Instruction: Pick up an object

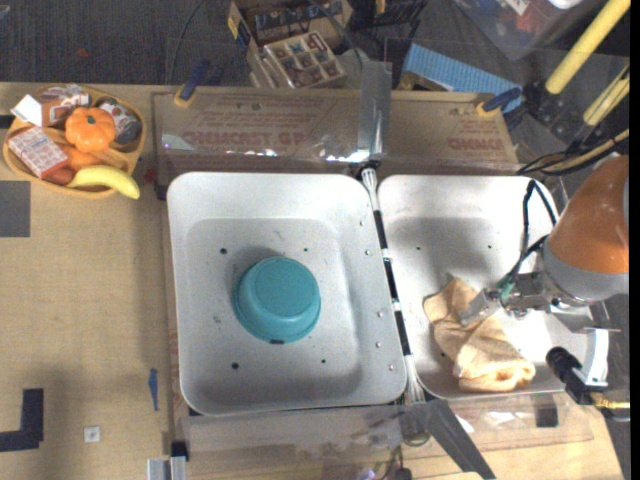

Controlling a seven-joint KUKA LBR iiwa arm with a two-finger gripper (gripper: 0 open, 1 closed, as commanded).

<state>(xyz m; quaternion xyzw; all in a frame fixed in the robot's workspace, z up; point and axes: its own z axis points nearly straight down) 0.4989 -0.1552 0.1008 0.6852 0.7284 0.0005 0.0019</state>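
Looking down from the camera view: the tool (487,303) sits low in the right bin (440,203), right at the upper edge of a crumpled tan cloth (480,343). The cloth lies in that bin's front half, with a fold of it bunched up against the fingertips (can't tell if they're actually pinching it or how far apart they are). The left bin (200,203) has a teal bowl (279,299) upside down near its middle. A yellow dish of toy food (70,143) sits on the worktop (80,318) at far left.
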